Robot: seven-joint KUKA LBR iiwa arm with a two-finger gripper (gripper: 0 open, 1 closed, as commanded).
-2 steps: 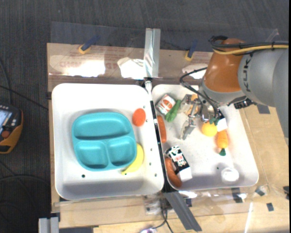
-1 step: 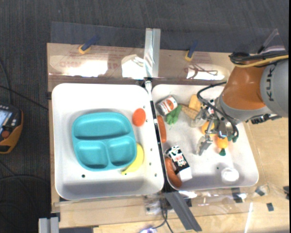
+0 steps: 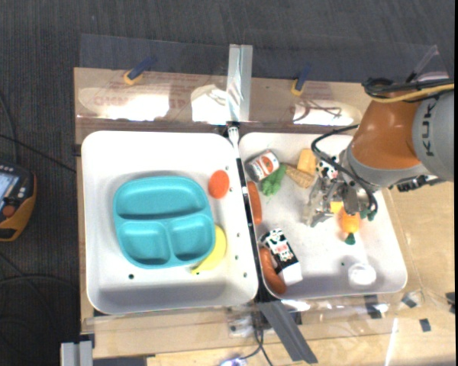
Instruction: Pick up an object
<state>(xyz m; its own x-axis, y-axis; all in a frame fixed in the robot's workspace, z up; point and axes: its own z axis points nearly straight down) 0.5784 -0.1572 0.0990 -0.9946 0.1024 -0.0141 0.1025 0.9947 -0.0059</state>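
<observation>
Dark grey carpet surrounds the bench [image 3: 99,82], which carries two white bins side by side. Part of the arm [image 3: 401,136] is cut off at the right edge; its orange band and grey link lean in over the right bin [image 3: 382,269], wrist bent downward. The tool [image 3: 324,204] hangs low among the clutter, metal fingers [image 3: 318,207] pointing at the bin floor just beside a small orange toy [image 3: 349,221] with a green tip. Whether anything sits between the fingers is hard to make out, and how far they are spread cannot be told from this slant. Near the tool lie a yellow wedge [image 3: 307,160], a green toy [image 3: 272,180], a red-labelled can [image 3: 263,164] and a black-and-white carton [image 3: 278,252]. A white cup [image 3: 360,273] rests near the front corner. In the left bin [image 3: 99,227] sits a teal divided tray [image 3: 164,219], with a banana [image 3: 211,255] half hidden under its edge and an orange ball [image 3: 218,183] beside it.
</observation>
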